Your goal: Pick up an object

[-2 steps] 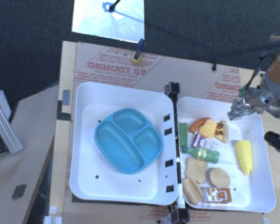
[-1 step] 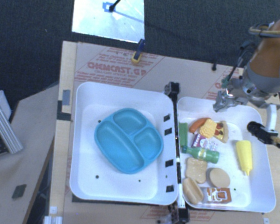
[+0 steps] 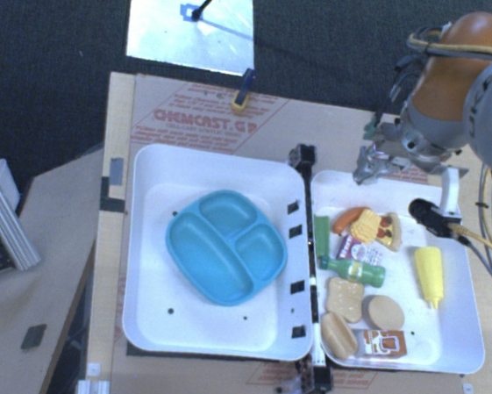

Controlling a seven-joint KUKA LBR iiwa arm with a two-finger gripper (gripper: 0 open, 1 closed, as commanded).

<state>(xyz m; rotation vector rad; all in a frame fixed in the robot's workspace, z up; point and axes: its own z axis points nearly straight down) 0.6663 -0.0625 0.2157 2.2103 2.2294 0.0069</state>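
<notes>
Toy food: a heap in the right bin point(image 3: 458, 348), with a green bottle point(image 3: 354, 270), yellow mustard bottle point(image 3: 429, 274), pizza slice point(image 3: 373, 227), carrot point(image 3: 347, 219), bread slice point(image 3: 345, 298) and round bun point(image 3: 384, 312) packed near the bin's left and front walls.
Gripper point(image 3: 371, 171): hovers above the right bin's back rim, holding nothing; whether it is open or closed, cannot tell.
Open room: bare floor along the right bin's back and right edges.
Left bin point(image 3: 140, 312): holds a blue divided tray point(image 3: 226, 246), with clear margins all around it.
</notes>
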